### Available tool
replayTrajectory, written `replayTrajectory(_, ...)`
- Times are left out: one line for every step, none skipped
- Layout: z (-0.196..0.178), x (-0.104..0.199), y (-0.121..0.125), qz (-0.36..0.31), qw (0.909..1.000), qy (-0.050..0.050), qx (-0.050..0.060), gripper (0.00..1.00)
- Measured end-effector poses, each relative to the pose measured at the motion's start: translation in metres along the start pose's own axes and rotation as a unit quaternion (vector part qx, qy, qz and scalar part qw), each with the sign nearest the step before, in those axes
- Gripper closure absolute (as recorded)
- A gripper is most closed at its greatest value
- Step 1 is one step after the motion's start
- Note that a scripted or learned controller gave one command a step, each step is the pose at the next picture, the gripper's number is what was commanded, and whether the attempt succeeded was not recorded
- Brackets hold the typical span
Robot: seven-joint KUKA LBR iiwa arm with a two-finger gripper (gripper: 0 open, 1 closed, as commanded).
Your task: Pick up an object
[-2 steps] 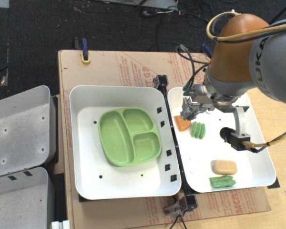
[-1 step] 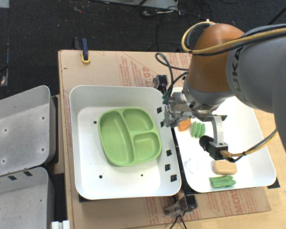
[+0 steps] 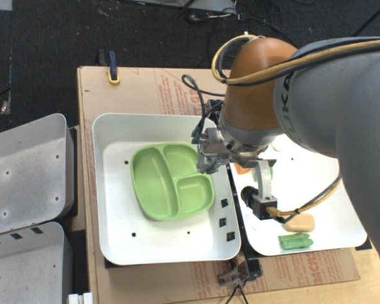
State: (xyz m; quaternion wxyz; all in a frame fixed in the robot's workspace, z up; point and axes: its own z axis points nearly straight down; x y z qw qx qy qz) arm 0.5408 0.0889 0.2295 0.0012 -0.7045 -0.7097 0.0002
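A green divided plate (image 3: pixel 172 181) is lying in the left bin (image 3: pixel 114 233), middle of the frame. The gripper (image 3: pixel 210 159) is hanging at the plate's upper right edge; whether its jaws are apart, I cannot tell. A tan piece (image 3: pixel 299 222) and green piece (image 3: pixel 295 241) are sitting in the right bin (image 3: pixel 342 227), lower right.

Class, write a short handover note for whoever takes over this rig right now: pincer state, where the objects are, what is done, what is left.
Pincer: low over the inner edge of the left white bin, at the right rim of the green three-compartment plastic plate; its grip state cannot be read from this view.
Objects: the plate lies flat in the left bin. In the right white bin, a tan rounded piece and a small green ridged piece lie near the front edge, with an orange item partly hidden under the wrist.
Done: nothing visibly lifted.
Left: grasp and raise one object.
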Motion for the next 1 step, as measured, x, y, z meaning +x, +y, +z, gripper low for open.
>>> replayTrajectory(-0.0004,-0.0030,0.0006,0.003,1.0000,-0.001,-0.001,0.00)
